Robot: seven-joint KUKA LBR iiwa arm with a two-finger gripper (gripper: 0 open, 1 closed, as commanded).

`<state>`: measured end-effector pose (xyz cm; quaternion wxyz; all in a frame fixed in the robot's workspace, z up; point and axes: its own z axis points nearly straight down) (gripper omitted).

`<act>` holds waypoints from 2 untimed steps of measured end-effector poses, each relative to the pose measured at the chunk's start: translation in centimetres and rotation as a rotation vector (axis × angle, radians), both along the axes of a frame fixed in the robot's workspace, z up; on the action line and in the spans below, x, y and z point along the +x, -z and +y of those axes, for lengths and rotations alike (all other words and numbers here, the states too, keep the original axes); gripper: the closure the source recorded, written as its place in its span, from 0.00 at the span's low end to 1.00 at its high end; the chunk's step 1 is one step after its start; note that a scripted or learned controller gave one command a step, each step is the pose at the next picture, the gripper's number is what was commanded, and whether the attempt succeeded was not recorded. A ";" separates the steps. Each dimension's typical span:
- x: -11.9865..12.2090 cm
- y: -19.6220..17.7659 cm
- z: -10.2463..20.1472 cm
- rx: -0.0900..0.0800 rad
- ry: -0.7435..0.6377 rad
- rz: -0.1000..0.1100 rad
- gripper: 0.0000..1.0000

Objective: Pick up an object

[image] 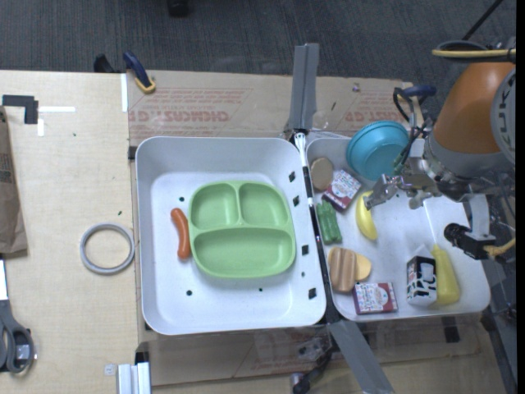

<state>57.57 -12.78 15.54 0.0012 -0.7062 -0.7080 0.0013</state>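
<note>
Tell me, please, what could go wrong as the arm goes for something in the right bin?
1. The tool sits low between the blue bowl and the banana; it might knock the tilted bowl instead of grasping anything.
2. The items in the right bin lie packed close, so a grasp may push neighbours or catch two.

This is a robot lab: two white bins (pixel 152 245) sit on a cardboard-covered bench (pixel 213 109) fixed by clamps (pixel 139 72), toy food lies inside, and dark carpet (pixel 246 11) lies behind.
</note>
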 end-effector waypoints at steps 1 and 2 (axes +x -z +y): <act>-1.2 6.5 0.7 0.000 0.128 0.001 0.00; -1.3 5.6 0.6 0.000 0.132 0.002 1.00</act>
